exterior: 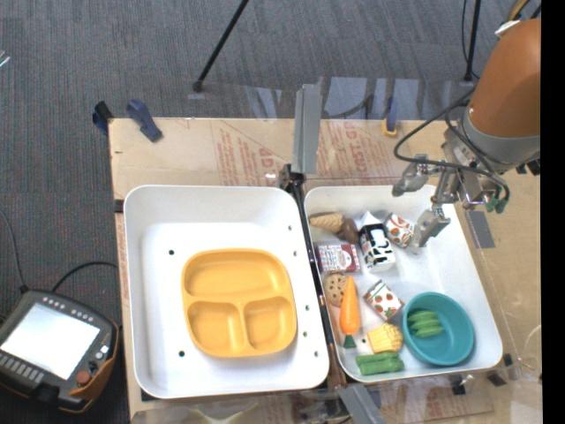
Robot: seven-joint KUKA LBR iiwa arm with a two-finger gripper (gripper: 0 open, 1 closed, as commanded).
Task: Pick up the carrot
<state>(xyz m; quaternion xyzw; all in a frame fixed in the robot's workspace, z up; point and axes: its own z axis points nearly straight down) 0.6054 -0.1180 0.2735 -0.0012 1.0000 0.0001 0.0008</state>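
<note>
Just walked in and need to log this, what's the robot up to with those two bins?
The arm reaches in from the right and its tool hangs over the upper part of the right bin, near a small carton. The carrot lies untouched lower down among other toy food, beside a teal bowl. The left bin holds a yellow tray.

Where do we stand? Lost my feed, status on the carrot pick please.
Pincer over right bin's far side, nothing in it. Carrot lying in bin, untouched. Cookie, strawberry carton and corn crowd it.
</note>
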